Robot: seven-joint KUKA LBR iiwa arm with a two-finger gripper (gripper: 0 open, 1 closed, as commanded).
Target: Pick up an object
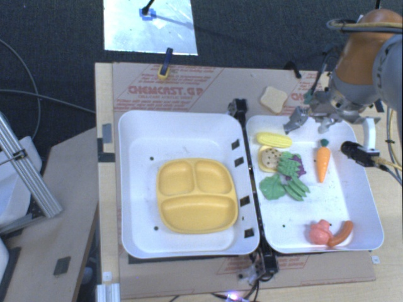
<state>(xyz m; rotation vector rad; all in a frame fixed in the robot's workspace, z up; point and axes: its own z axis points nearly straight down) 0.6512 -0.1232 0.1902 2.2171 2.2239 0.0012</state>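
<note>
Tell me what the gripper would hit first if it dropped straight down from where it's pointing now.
Probably bare floor at the right bin's back edge: the gripper hangs between the corn and carrot. Depth is uncertain.

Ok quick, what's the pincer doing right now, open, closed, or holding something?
Pincer: open, fingers spread, holding nothing, above the back edge of the right bin.

The gripper hangs with fingers spread above the right bin's far edge. A toy carrot lies just nearer, corn to its left, bread slice beyond.
</note>
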